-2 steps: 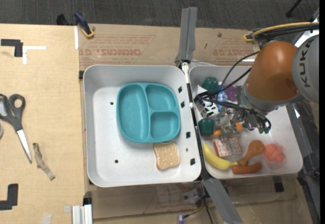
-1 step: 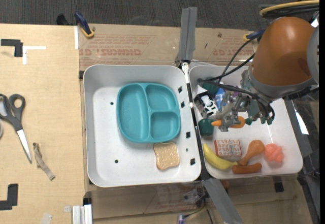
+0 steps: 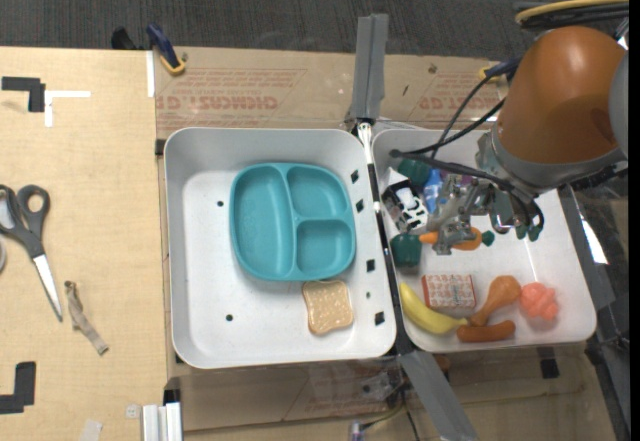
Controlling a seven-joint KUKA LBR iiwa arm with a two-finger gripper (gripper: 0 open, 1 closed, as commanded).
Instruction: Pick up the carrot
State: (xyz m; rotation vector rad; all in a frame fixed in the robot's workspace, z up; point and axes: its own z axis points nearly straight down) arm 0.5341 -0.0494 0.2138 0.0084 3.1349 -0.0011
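Gripper [image 3: 455, 229] sits right over the carrot [image 3: 452, 241]; its grip I cannot tell. Banana [image 3: 428, 313] and box [image 3: 448, 291] lie nearer.

One fixed overhead camera, slanted down — both bins [image 3: 180, 259]

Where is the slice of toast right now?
The toast lies in the left bin, near its front edge, just below the teal divided plate and close to the wall shared with the right bin.
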